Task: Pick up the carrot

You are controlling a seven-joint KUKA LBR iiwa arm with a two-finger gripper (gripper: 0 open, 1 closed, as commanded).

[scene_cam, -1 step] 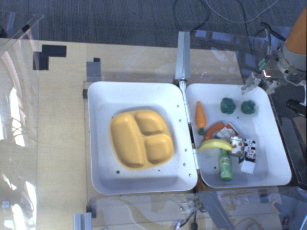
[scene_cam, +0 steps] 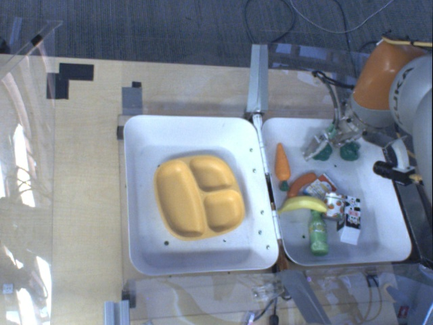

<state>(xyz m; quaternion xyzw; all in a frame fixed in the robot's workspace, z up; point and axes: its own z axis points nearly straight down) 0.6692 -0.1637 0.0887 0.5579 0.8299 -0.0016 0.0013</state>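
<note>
A green bottle [scene_cam: 318, 233] lies at the front of the right bin [scene_cam: 385, 246], just behind it a banana [scene_cam: 302, 204]. The carrot [scene_cam: 282, 162] lies untouched by the bin's left wall. The gripper [scene_cam: 336, 139] hangs over the far side near two green pieces [scene_cam: 350, 152], jaws seemingly spread, holding nothing.

The grey, rounded KUKA arm [scene_cam: 414, 97] has smooth, pale matte casing with a broad glossy orange band [scene_cam: 375, 80] wrapped above the wrist. Below the band sits a darker grey wrist section, and a thin black cable [scene_cam: 333, 90] runs down along it. The small metallic two-finger gripper [scene_cam: 333, 143] ends in silvery parts with teal-green tips [scene_cam: 349, 152]. A black block-shaped fitting [scene_cam: 396, 171] projects from the casing's lower side.
</note>
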